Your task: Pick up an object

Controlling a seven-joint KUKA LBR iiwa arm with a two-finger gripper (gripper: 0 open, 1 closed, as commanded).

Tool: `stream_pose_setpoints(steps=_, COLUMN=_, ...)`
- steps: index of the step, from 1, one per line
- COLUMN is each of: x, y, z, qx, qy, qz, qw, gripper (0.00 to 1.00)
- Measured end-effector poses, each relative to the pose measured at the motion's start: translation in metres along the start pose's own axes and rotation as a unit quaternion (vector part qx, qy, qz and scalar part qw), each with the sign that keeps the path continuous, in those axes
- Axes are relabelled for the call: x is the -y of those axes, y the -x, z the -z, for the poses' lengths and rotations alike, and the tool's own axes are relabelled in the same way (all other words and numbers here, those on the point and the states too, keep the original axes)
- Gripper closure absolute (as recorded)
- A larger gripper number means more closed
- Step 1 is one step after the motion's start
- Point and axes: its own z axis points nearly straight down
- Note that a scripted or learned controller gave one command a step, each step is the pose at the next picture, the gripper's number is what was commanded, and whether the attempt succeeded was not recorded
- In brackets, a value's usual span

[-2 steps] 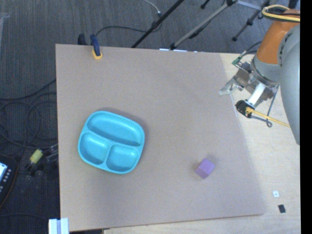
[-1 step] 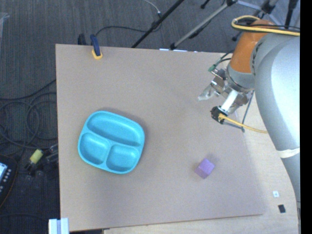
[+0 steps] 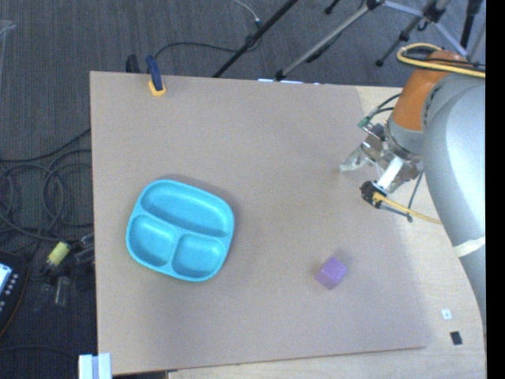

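A small purple cube [image 3: 331,272] lies on the tan board [image 3: 260,148], toward the front right. A light blue divided plate [image 3: 181,230] with three compartments rests on the board's left half. My gripper [image 3: 369,168] hangs at the right side of the board, below the orange band [image 3: 412,105] of the grey arm. It is well behind the cube and holds nothing that I can see. Nothing lies in the plate's compartments.
A blue and yellow clamp [image 3: 155,79] grips the board's far left edge. Cables and tripod legs lie on the dark floor behind and to the left. A yellow cable [image 3: 410,212] runs from the wrist across the board's right side.
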Motion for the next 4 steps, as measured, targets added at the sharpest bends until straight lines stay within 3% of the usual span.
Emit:
stream_pose_setpoints(steps=1, x=0.001, y=-0.001, z=0.009, qx=0.002, qy=0.000, qz=0.001, qw=1.0000, gripper=1.00)
stream_pose_setpoints(steps=2, x=0.038, y=0.035, z=0.036, qx=-0.001, qy=-0.001, qz=0.067, qw=0.9978, gripper=1.00)
stream_pose_setpoints(steps=3, x=0.045, y=0.032, z=0.018, qx=-0.001, qy=-0.002, qz=-0.112, qw=0.9938, gripper=1.00)
stream_pose_setpoints(steps=4, x=-0.003, y=0.013, z=0.035, qx=0.000, qy=-0.001, qz=-0.229, qw=0.9735, gripper=1.00)
